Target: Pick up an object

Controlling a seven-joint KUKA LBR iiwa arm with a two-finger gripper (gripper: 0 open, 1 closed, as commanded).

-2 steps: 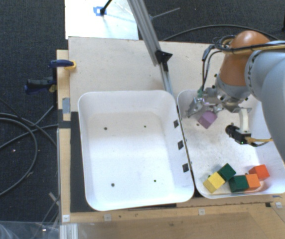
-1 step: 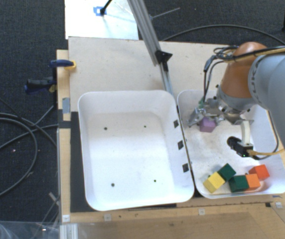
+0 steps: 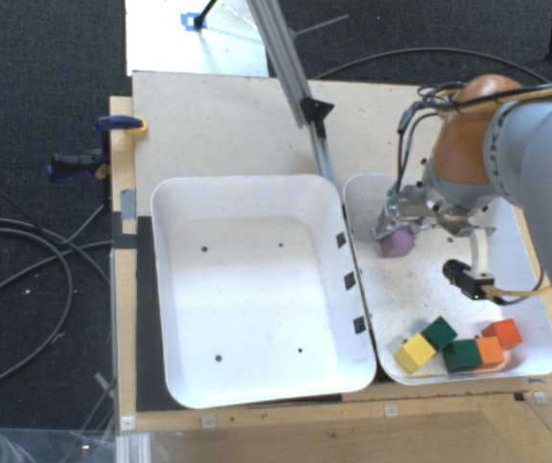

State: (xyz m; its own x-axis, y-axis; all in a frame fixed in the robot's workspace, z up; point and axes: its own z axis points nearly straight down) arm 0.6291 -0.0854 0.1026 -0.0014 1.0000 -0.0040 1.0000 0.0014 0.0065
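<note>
A purple block lies in the right bin, near its far left corner. My gripper hangs directly over the block and covers its upper edge; I cannot see whether it touches or holds it. At the bin's near edge several blocks sit close together: a yellow one, a dark green one, a green one, an orange one and a red-orange one.
The left bin stands beside the right bin, their rims touching. A slanted metal pole crosses the bench from the back. The grey arm with its orange band covers the right bin's far right part.
</note>
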